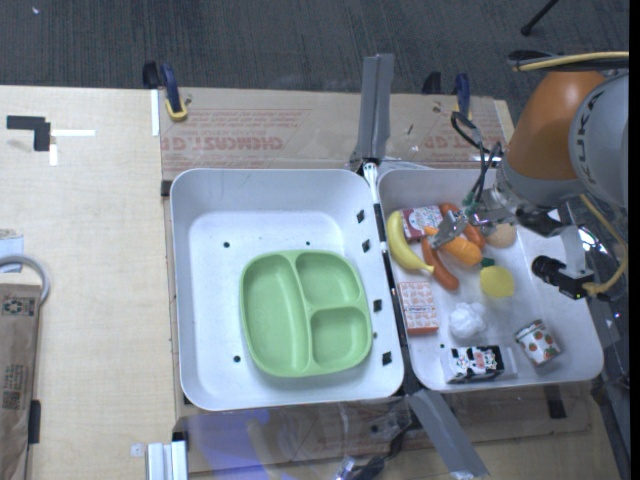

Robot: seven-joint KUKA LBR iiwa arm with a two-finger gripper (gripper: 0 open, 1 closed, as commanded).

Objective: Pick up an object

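Camera view, looking down at a slant on the table. Two white bins side by side: left bin carries a green divided tray; right bin carries the clutter you are picking from. Arm comes in from the right, and the hand sits low over the back of the right bin, in the thick of the pile.

Directly beneath the hand: an orange carrot-like piece, a red sausage-like piece, a red-and-white packet, a banana just beside them. Things here touch and overlap. Whether the hand is spread or pinched, you cannot tell at this size; nothing is plainly caught in it.

Judgement: the crowding is the risk. Come straight down on one piece only, likely the orange one, close across its narrow side, and lift slowly.

Easier targets lie apart nearer the front: yellow ball, small printed can, black-and-white carton.
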